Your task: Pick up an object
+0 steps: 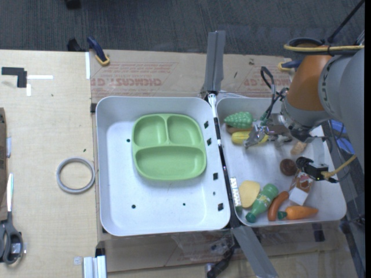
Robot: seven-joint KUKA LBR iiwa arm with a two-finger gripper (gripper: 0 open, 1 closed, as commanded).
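- Looking down on the bench, we see two shallow white bins side by side: the left white bin (110, 172) and the right white bin (330, 207)
- In the left bin we find a light green divided plastic plate (169, 146) with three compartments, lying flat near the bin's middle
- We see the grey arm with its orange band (307, 83) reaching in from the right, its two-finger metal gripper (253, 139) low over the upper left part of the right bin
- We cannot tell whether the gripper is parted or closed; its tip sits right at a yellow toy banana-like piece (240, 137), just below a green bumpy toy vegetable (239, 119)
- Further down the right bin we note a brown round toy (288, 167), a pale yellow rounded piece (250, 192), a green toy bottle shape (262, 201), a red toy sausage-like piece (277, 205) and an orange toy carrot (300, 212), clustered near the front wall
- On the bench left of the bins we see a grey ring (75, 174)
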